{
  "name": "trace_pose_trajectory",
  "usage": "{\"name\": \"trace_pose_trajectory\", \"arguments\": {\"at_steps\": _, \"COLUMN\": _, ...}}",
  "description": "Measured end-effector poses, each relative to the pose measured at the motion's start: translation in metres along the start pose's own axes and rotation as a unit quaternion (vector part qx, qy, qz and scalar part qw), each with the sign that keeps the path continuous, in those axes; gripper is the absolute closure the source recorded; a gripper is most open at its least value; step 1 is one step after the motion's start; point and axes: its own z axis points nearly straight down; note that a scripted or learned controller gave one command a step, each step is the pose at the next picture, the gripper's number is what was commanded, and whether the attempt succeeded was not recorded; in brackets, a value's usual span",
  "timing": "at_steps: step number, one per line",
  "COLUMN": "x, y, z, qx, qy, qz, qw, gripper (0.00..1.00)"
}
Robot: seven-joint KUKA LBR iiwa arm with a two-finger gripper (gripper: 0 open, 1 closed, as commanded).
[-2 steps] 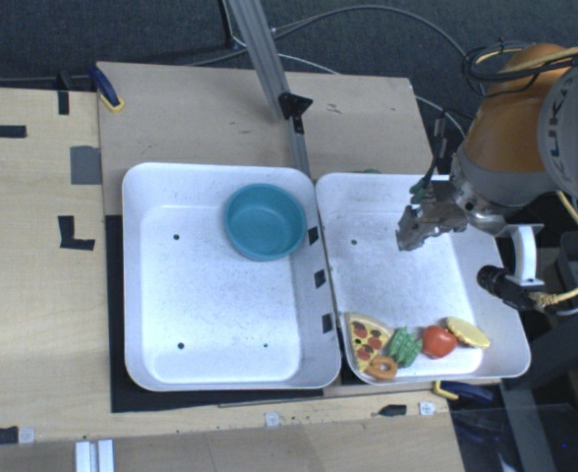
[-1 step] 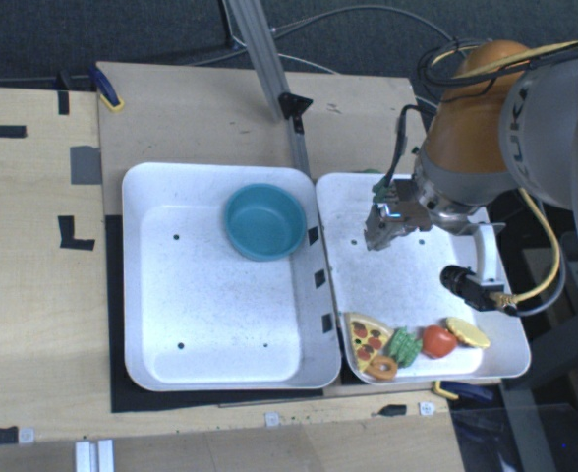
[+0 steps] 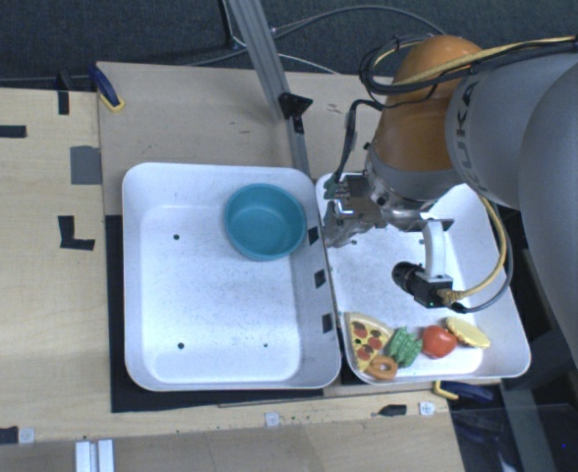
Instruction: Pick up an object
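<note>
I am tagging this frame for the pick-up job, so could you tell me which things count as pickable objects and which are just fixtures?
Pickable objects:
blue bowl, in left bin
pizza slice, green toy, tomato, yellow piece, all along right bin's near edge

Fixtures:
left bin
right bin
gripper

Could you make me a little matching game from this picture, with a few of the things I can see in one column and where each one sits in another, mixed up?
Things:
1. blue bowl
2. pizza slice toy
3. red tomato toy
4. end effector

Places:
A. near the front edge of the right bin, between a green toy and a yellow toy
B. upper part of the left bin
C. over the back left part of the right bin
D. front left corner of the right bin

Pairs: 1-B, 2-D, 3-A, 4-C
</note>
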Motion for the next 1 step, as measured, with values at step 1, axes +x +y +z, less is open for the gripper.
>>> {"name": "trace_pose_trajectory", "arguments": {"at_steps": 1, "x": 0.0546, "y": 0.0139, "z": 0.0114, "qx": 0.000, "qy": 0.000, "qz": 0.000, "qw": 1.0000, "gripper": 1.00}}
